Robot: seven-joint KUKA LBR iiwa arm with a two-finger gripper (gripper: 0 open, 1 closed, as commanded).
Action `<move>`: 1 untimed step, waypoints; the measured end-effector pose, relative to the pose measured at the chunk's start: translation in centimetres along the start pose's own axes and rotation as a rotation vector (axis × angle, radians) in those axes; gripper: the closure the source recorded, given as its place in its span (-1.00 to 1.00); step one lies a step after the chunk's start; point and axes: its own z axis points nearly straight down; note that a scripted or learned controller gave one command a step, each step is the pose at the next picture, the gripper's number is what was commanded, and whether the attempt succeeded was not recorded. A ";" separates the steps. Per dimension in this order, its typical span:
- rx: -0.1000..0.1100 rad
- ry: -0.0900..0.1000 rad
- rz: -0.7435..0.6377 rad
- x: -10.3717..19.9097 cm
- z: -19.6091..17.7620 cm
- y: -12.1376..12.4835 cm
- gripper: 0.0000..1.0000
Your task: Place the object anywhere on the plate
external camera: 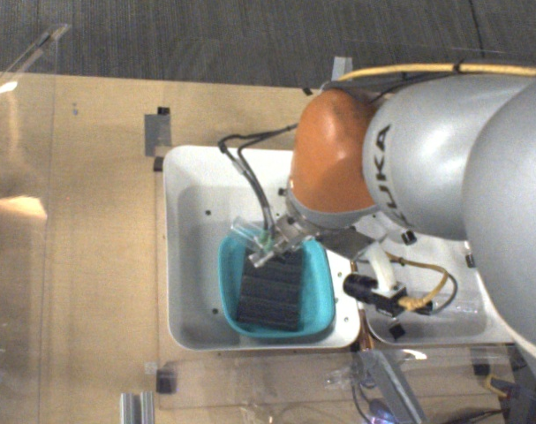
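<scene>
A teal plate point(313, 300) with a raised rim lies in the front right part of the left white bin point(190, 263). The arm comes in from the right, its orange band point(331, 159) above the bin's back right. Below the wrist, my gripper point(269, 294) hangs over the plate as a dark ribbed block that covers the plate's middle. A small clear and green part point(252, 237) sticks out at the block's upper left, where the black cables end. Whatever lies under the block is hidden, and I cannot tell whether anything is held.
The right bin point(444, 321) is mostly covered by the grey arm; a black connector with yellow wire point(382, 297) hangs over its left side. The wooden bench point(82, 237) stretches to the left. Small black clamps point(157, 131) sit beside the bin's corners.
</scene>
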 end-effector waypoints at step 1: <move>0.000 0.000 0.001 0.0 0.0 0.0 -1.00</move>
